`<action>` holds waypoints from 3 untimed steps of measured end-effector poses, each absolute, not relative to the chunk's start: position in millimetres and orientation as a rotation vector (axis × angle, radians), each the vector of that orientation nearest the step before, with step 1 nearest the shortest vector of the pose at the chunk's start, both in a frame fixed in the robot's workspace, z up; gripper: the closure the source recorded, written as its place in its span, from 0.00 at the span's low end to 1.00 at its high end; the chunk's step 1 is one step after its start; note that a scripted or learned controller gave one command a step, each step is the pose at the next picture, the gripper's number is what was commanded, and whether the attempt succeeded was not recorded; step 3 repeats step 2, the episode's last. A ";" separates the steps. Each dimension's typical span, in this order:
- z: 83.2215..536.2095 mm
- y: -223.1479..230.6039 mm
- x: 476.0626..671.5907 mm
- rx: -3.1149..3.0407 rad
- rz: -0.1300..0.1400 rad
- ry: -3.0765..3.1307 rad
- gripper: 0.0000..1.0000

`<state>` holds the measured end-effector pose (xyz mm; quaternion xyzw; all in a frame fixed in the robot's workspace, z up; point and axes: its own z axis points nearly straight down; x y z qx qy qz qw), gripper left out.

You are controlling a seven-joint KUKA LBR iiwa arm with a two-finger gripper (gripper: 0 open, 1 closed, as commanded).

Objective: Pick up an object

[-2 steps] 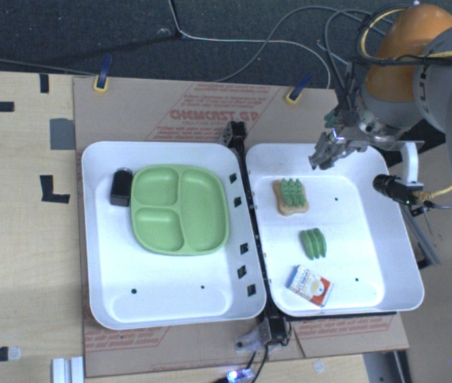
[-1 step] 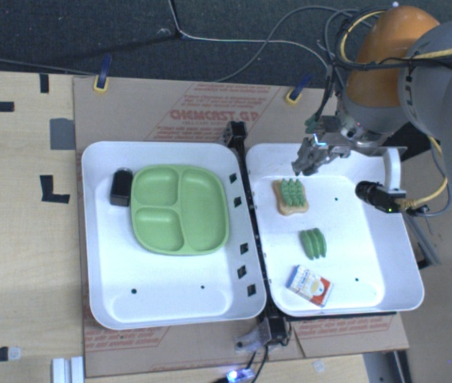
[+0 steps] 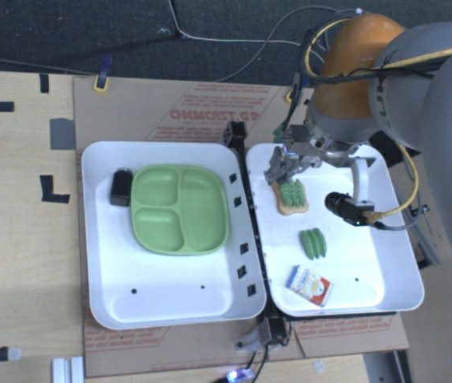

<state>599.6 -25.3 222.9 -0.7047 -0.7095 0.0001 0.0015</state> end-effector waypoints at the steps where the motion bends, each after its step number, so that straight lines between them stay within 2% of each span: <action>1: 212.1 21.7 574.1 -2.213 0.004 -2.224 1.00; 2: 220.4 61.3 547.0 -2.212 0.002 -2.226 1.00; 3: 220.4 61.3 547.0 -2.212 0.002 -2.226 1.00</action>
